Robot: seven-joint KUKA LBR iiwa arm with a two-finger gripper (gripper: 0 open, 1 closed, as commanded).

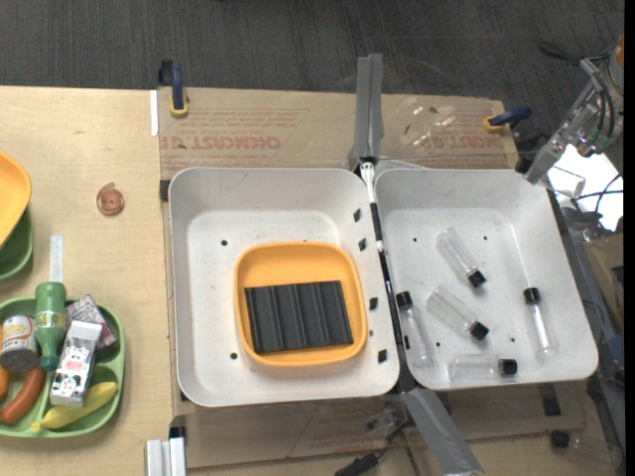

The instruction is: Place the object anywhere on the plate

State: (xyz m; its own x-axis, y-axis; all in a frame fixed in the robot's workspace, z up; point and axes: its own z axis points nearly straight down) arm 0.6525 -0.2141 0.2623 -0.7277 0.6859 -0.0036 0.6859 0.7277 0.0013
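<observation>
Camera view, step in hand: a clear plastic vial with a black cap [461,260] is to be picked from the right white bin [556,226], right of the orange square plate [298,258].
Plate: it is seated in the left white bin [189,266]; a dark ribbed insert [298,315] is carried on it.
Advice: one vial well apart from its neighbours is best chosen.
Gripper: cannot be told whether apart or together.
Obstacles: the divider between the bins [375,256] must be cleared.
Surroundings: a green tray of toy food [60,365] is left of the plate.
</observation>
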